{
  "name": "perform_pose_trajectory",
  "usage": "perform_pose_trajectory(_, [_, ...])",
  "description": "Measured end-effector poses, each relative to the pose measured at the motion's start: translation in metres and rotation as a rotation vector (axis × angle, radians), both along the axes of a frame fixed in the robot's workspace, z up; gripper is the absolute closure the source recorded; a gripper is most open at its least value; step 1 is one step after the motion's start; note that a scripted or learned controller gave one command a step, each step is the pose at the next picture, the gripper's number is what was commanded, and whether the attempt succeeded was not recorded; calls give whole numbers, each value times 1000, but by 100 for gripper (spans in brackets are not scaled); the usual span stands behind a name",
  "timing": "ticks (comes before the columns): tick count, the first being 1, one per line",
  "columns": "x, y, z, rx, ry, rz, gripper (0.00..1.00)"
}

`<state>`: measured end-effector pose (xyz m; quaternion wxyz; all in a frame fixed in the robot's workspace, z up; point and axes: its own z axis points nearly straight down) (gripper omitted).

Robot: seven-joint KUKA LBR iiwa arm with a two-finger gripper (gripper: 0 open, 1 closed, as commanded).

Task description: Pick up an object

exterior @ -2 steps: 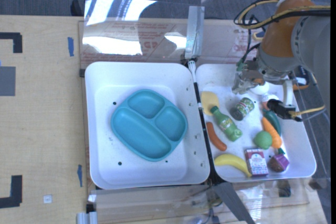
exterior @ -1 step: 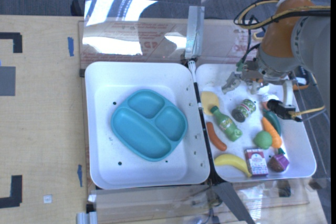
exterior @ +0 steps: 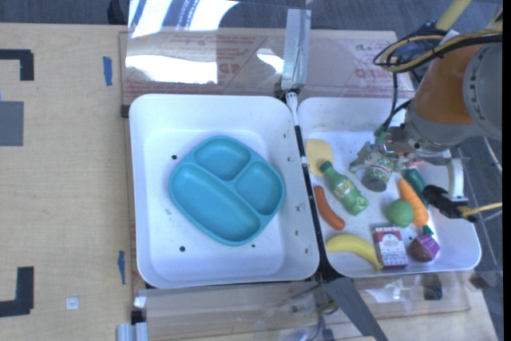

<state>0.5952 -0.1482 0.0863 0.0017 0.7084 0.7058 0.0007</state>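
Right bin [exterior: 459,255], seen from above. The jaws [exterior: 377,168] hang low in the bin; their opening cannot be told. The green bottle [exterior: 345,189] lies just left of them, long axis running diagonally toward the banana [exterior: 354,247].

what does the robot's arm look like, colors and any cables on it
The arm is bulky, rounded and grey, with a broad orange band above the wrist. Black and yellow cables loop beside it. The tool at its end is small, metallic and silvery-grey.
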Motion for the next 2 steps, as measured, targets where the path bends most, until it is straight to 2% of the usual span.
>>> perform_pose_trajectory(1, [0, 0, 0, 0, 0, 0, 0])
perform_pose_trajectory(2, [3, 0, 14, -2, -10, -1, 100])
